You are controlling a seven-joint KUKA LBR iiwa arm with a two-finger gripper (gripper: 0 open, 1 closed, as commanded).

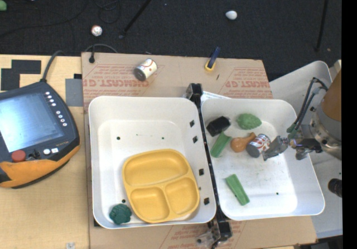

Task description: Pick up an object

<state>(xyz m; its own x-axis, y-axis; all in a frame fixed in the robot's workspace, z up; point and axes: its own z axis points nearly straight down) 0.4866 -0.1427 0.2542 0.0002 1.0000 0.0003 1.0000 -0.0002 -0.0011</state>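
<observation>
In the right bin (304,197) lie a black block (218,125), a lumpy green piece (248,120), a green cylinder (220,144), a brown pear-shaped toy (242,143), a small printed can (258,144) and a flat green bar (237,189). My gripper (276,148) reaches in from the right and sits low, just to the right of the small can, touching or almost touching it. I cannot make out whether the can is gripped.
The left bin (106,130) bears a yellow divided plate (162,183) and a dark green lump (120,214) at its front corner. Behind the bins, a small can (145,69) and a blue-yellow clip (212,59) lie on cardboard. A teach pendant (33,130) sits far left.
</observation>
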